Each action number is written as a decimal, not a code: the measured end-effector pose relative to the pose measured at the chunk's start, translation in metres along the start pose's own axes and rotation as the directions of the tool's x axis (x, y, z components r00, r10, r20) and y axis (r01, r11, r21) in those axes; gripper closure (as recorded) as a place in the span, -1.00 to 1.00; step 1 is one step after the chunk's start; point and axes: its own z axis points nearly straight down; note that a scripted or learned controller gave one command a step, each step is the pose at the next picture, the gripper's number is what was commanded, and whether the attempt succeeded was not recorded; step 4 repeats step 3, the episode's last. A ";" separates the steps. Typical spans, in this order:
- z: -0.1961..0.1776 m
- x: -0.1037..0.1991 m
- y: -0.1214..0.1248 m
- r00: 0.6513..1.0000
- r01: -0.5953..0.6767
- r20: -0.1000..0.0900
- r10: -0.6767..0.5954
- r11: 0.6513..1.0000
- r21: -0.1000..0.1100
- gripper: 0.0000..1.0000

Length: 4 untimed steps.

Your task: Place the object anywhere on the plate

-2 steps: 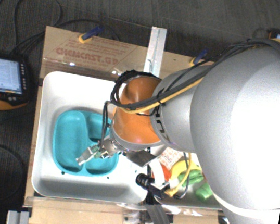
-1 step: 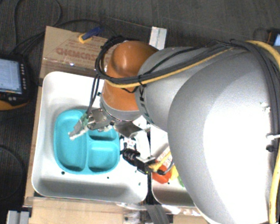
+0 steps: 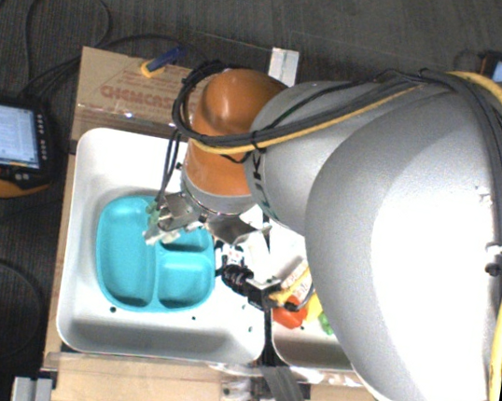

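You are seeing the claw point(image 3: 164, 225) hovering over the plate point(image 3: 155, 260), left of centre; its state is unclear, so any drop may be missing the plate.

- The bench point(image 3: 147, 379) shows as pale wood along the near edge.
- Left bin point(image 3: 83, 244), white and shallow, sits on it; a turquoise divided plate point(image 3: 141, 267) lies inside.
- Right bin point(image 3: 303, 349) stands just beside the left one, mostly under the arm.
- A cardboard box point(image 3: 122, 89) lies behind the left bin, touching it.
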 end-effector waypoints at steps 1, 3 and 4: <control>0.058 -0.025 0.044 0.901 -0.433 -0.020 0.433 0.901 -0.021 1.00; 0.063 0.041 0.026 0.846 -0.534 -0.006 0.534 0.845 -0.027 -1.00; 0.063 0.041 0.026 0.846 -0.534 -0.006 0.534 0.845 -0.027 -1.00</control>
